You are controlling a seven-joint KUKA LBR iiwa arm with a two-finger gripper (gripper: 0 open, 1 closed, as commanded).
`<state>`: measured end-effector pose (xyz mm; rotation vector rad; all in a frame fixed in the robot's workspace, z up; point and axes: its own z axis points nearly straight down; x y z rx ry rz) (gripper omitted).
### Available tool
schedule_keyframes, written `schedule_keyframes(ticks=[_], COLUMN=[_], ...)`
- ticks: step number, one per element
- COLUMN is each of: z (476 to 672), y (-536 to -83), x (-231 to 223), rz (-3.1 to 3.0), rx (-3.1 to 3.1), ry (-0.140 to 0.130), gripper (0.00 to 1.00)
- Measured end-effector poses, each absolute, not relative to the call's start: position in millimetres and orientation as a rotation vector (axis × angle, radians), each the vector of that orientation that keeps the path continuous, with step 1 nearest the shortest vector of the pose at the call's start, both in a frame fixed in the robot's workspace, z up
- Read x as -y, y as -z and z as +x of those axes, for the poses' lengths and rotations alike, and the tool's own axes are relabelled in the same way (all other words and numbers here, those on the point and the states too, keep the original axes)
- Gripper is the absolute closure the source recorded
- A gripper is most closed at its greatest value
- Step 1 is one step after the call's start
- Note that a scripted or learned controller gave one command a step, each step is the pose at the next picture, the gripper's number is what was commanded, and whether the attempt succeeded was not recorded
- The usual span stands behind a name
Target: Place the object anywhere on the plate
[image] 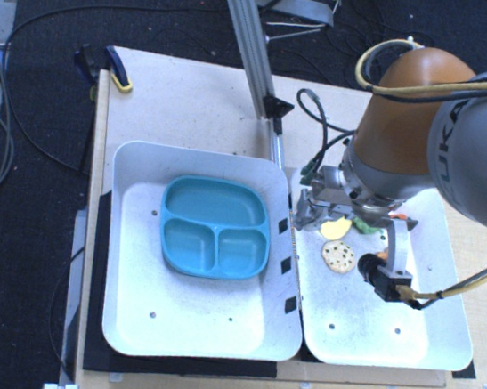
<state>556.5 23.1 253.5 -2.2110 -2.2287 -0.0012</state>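
Over right bin [402, 342], near its left wall: gripper [311, 209] low above bin floor. Fingers' opening: cannot tell, wrist blocks view.

Just beside gripper: yellow piece [338, 228], likely task object, lying flat. Judged light, stiff, smooth toy food; may slip. Suggested hold: across narrow width, at middle. Long axis appears to run left-right, slightly tilted; partly hidden, unsure.

Near it: round speckled cookie [338, 257], no clear axis. Green piece [367, 224] partly hidden under wrist.

Left bin [120, 307]: blue three-compartment plate [215, 228], well apart from object.
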Motion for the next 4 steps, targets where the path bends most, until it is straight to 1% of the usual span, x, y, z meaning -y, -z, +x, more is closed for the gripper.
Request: schedule_keyframes(ticks=[1, 2, 3, 4], z=[540.1, 521.5, 492.3, 493.9], y=[-237, -244, -229, -230], x=[-75, -129, -183, -179], rz=[-2.211, -2.210, -2.210, -2.219], rx=[2.228, 2.230, 2.228, 2.223], ry=[-0.002, 0.001, -0.003, -0.002], gripper=[1.00, 1.00, 1.00, 0.00])
